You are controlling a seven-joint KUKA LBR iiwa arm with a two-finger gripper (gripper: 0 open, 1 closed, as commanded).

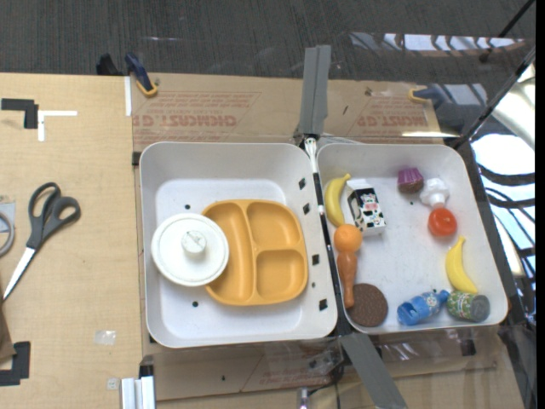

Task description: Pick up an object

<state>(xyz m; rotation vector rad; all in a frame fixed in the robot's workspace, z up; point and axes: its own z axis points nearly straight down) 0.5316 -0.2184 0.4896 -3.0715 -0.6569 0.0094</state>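
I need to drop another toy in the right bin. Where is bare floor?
Bare floor lies mid-bin between the milk carton, tomato, lower banana and cookie. Crowded along the left wall and near edge.

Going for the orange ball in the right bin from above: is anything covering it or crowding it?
Nothing lies over the orange ball. The white piece sits close above it in the view and a purple cupcake beyond that; the banana lies just below. Its sides toward the bin floor look open.
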